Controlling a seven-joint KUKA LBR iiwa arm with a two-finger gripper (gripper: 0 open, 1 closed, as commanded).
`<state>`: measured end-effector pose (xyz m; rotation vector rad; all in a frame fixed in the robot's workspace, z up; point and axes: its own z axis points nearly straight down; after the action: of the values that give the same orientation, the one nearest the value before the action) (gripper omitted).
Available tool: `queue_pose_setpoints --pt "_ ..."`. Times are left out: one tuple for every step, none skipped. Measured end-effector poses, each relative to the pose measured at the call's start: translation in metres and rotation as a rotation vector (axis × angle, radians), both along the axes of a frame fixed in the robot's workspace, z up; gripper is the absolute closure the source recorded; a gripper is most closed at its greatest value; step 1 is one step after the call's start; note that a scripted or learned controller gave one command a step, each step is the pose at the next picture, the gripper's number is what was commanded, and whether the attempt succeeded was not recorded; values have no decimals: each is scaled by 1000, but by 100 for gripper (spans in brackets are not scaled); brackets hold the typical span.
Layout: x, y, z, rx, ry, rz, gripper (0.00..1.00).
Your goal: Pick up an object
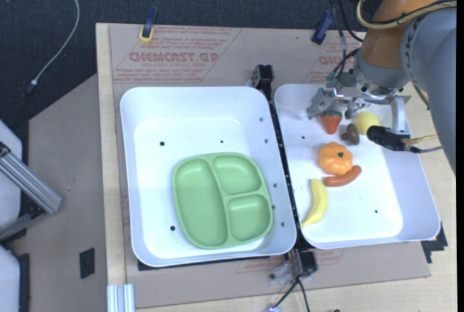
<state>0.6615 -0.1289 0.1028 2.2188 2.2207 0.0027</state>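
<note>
The left white plastic bin point(138, 158) holds a light green plate with three sections point(221, 199). The right white plastic bin point(406, 216) holds toy food: a yellow banana point(316, 202), a round orange pumpkin point(335, 157), a red-orange sausage point(342, 178), a small red strawberry point(331, 122), a little brown lump point(351, 134) and a yellow lemon point(367, 121). The silver gripper point(338, 101) hangs right over the strawberry. I cannot tell if its fingers are apart or squeezed. Both bins sit on a brown cardboard sheet point(196, 56) over dark carpet point(58, 27).
</note>
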Motion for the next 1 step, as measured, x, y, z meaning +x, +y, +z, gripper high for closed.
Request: queue_pose_setpoints --pt "0 0 10 -1 -2 0 100"
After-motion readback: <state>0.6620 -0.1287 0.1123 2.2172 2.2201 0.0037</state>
